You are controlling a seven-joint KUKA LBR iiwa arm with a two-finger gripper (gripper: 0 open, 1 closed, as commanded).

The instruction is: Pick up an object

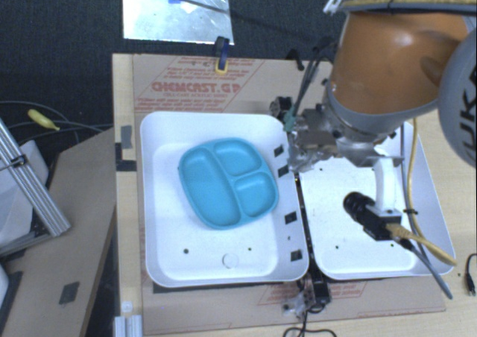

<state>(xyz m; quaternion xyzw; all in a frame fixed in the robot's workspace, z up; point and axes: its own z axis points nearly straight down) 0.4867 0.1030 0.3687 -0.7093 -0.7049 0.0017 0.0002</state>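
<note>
The gripper (297, 150), open or closed I cannot tell, hangs mid-frame over the seam between the 2 bins; it should slide left and pinch the blue plate (227, 183) by its rim in the left-of-frame bin (171, 253).

One fixed camera looked down at a slant on the bench (201, 78), near enough to frame the left bin (171, 247), right bin (337, 255) and the arm (395, 37) at right.

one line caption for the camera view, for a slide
Gripper over the inner edge of the right-hand bin; blue divided plate lies in the left-hand bin.
</note>
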